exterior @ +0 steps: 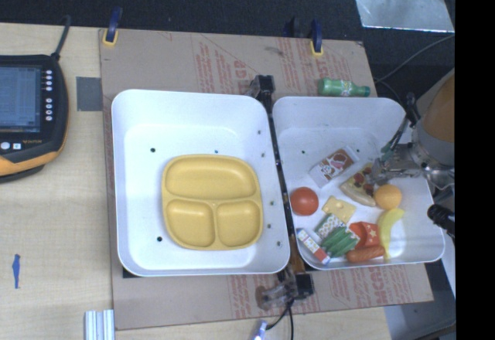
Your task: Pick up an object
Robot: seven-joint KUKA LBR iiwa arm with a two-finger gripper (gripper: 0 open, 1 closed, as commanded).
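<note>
From above, the arm (437, 126) comes in at the right edge, and its claw (384, 163) hangs low over the right bin (340, 110), near that bin's right wall. Whether the claw is spread or pressed together cannot be told; the thin dark parts at its tip blur into each other.

Just below the claw, nearly touching it, lies an orange ball (387, 196), round and bright. Just left of the ball and below-left of the claw sits a flat slice of toy food (358, 187), tan with a dark red edge. Further left of the claw lies a small white packet (332, 166) with a red picture on it, tilted. Below the orange ball a yellow banana (389, 227) curves down. Left of that lie a red tomato (305, 201), a yellow wedge of cheese (338, 209) with holes, green vegetables (337, 242) and a red piece (363, 234), all well below and left of the claw.

Far to the claw's left, the left bin (147, 122) holds a yellow divided plate (210, 201) with three compartments.
</note>
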